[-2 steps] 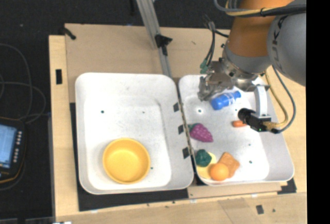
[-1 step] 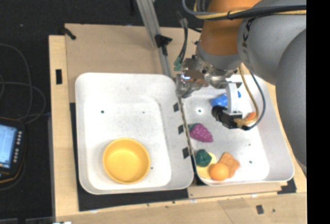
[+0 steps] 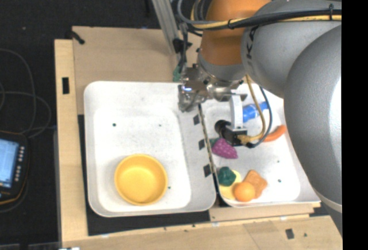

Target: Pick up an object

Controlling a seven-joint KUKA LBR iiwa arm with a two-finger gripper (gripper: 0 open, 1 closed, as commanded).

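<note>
My gripper (image 3: 191, 97) hangs under the orange wrist band, above the ridge between the two bins near their far end. In the right bin (image 3: 287, 185), a purple bunch of grapes (image 3: 225, 149) lies just right of the ridge. Toward the front sit a dark green piece (image 3: 225, 176), an orange ball (image 3: 244, 191) and an orange-brown piece (image 3: 257, 180). A blue object (image 3: 250, 112) and an orange carrot-like piece (image 3: 275, 134) lie farther back, partly hidden by the arm. Nothing shows in the gripper.
A yellow bowl (image 3: 141, 179) stands at the front of the left bin (image 3: 115, 111). The big grey arm covers the right bin's far and right side. A slanted metal rail (image 3: 161, 2) rises behind the bins.
</note>
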